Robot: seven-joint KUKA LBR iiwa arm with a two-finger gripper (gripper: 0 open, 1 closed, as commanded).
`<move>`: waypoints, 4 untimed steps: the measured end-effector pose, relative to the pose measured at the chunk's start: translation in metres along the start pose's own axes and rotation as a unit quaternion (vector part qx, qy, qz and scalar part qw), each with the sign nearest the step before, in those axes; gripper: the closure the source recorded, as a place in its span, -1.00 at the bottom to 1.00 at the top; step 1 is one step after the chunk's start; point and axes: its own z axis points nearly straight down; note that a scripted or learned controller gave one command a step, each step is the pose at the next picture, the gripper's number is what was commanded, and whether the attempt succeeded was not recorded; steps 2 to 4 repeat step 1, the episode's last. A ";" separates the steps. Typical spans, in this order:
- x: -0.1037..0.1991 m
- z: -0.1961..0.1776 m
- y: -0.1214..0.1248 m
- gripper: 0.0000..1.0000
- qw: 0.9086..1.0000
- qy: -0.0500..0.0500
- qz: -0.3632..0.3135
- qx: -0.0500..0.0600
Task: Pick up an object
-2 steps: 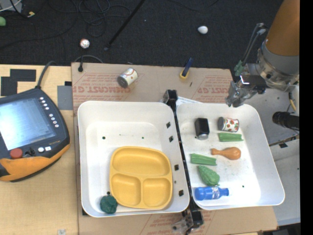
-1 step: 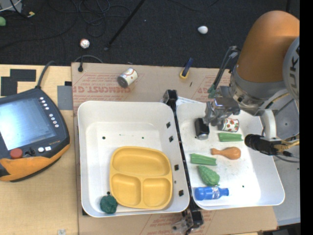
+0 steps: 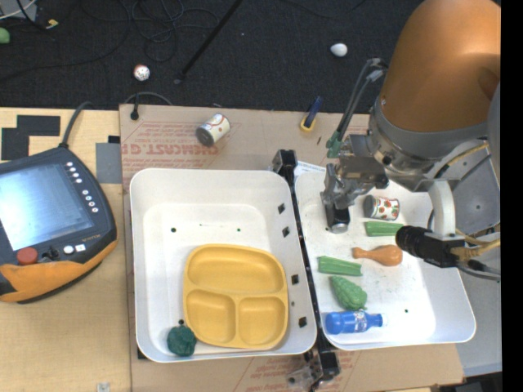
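End effector (image 3: pixel 337 219): low in the right bin (image 3: pixel 458 333), grip state indeterminable. Nearest candidate: green stick (image 3: pixel 340 265), just below it (likely light, rigid plastic; best pinched across its narrow middle).

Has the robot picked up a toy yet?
Not yet. The gripper is down in the right bin, low over its floor, with nothing seen in it. The toys, such as the blue bottle and green pepper, lie untouched. Grabbing and lifting one is left.
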 end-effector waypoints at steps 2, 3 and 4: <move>0.054 -0.085 -0.042 1.00 1.000 0.001 0.000 -0.001; 0.054 -0.085 -0.042 1.00 1.000 0.001 0.000 -0.001; 0.054 -0.085 -0.042 1.00 1.000 0.001 0.000 -0.001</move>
